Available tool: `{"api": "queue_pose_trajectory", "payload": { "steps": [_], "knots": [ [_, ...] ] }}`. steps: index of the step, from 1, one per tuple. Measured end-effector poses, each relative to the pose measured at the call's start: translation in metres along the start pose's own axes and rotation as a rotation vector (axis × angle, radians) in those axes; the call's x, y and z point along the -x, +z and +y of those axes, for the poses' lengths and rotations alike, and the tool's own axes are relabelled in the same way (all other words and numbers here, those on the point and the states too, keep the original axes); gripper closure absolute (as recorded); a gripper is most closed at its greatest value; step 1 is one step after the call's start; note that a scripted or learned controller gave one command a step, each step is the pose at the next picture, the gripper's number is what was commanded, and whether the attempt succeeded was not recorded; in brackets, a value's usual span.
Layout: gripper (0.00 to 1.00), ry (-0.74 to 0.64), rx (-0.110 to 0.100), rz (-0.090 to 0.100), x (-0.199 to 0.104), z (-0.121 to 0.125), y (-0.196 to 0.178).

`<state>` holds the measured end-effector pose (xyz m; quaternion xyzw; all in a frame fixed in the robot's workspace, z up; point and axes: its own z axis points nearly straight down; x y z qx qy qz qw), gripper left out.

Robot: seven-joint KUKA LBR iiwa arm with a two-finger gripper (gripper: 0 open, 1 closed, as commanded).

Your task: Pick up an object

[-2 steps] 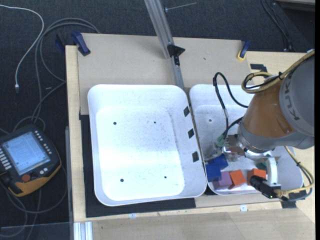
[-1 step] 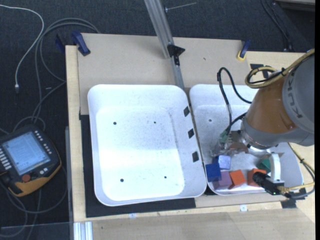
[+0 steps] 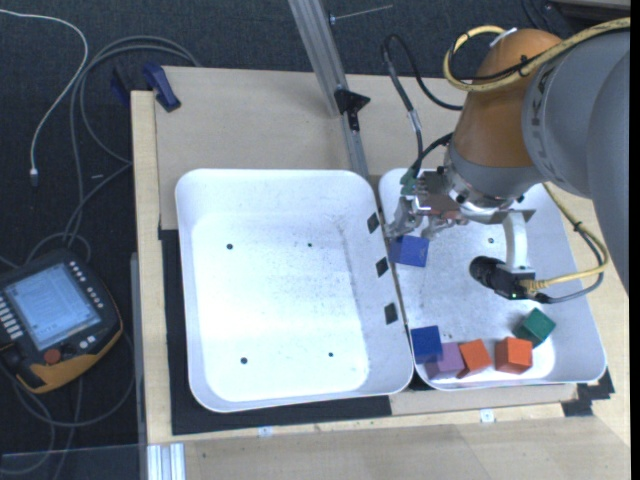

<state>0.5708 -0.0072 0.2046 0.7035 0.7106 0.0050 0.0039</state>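
Camera view: blue block [image 3: 411, 252] beneath claw [image 3: 418, 222]

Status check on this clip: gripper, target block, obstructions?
Gripper over right bin, left edge. Blue block directly beneath; grasp unconfirmed. Bin wall close alongside; other blocks clustered at near edge, clear.

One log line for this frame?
gripper over right bin | blue block at fingers, grasp unclear | five blocks along near edge
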Motion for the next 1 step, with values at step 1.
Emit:
{"api": "queue_pose_trajectory", "payload": {
  "steps": [1],
  "knots": [
    [1.0,0.001,-0.02,0.004,-0.0714,-0.0624,0.005]
  ]
}}
